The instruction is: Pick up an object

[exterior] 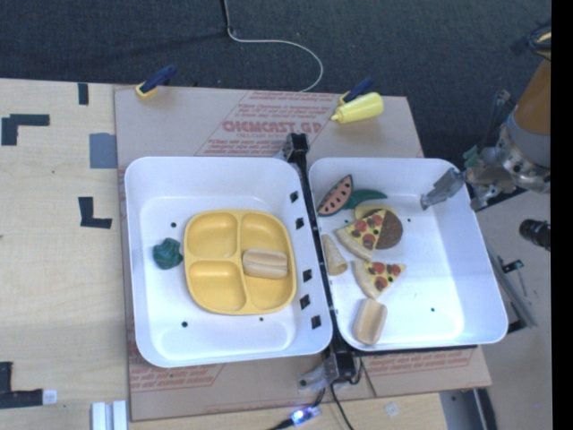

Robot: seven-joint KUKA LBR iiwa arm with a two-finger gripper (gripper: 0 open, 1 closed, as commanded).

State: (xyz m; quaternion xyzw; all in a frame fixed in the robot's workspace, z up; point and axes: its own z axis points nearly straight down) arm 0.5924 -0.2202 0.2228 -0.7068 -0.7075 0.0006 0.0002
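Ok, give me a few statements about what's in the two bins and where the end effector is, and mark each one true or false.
1. The yellow divided plate sits in the left bin. True.
2. The bread roll lies on the plate. True.
3. The watermelon slice is in the left bin. False: it is in the right bin.
4. The end effector hangs over the plate. False: it is at the right bin's upper right rim.
5. The green toy lies on the plate. False: it lies beside it.

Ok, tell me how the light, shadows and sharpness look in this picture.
Camera view: even, soft overhead light with no hard glare on the white bins; faint shadows lie under the yellow tray and along the bin walls; the toy pizza slices read clearly though slightly soft; the hand at the right bin's rim is blurrier; the dark floor above loses detail.
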